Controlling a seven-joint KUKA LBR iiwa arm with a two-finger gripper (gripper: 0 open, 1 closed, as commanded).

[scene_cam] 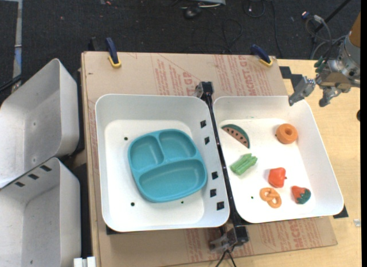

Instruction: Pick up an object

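A: Where is the pincer (312, 92) seen?

B: Spread open, holding nothing, beyond the right bin (327, 162), past its far corner.

A: What is laid inside?

B: Doughnut (286, 133) nearest the pincer; watermelon slice (235, 134), green beans (243, 163), pretzel (270, 197) farther.

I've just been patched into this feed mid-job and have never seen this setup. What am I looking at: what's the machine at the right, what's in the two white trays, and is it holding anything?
One camera looks down at a slant on a bench with two shallow white bins. The left bin holds a blue divided plate. The right bin holds toy food: a watermelon slice, an orange donut, a green bean pod, a red pepper, a pretzel and a strawberry. At the right edge is the robot arm's gripper, two fingers spread apart, hanging above the right bin's far corner. Nothing is between the fingers, so nothing is picked up yet.
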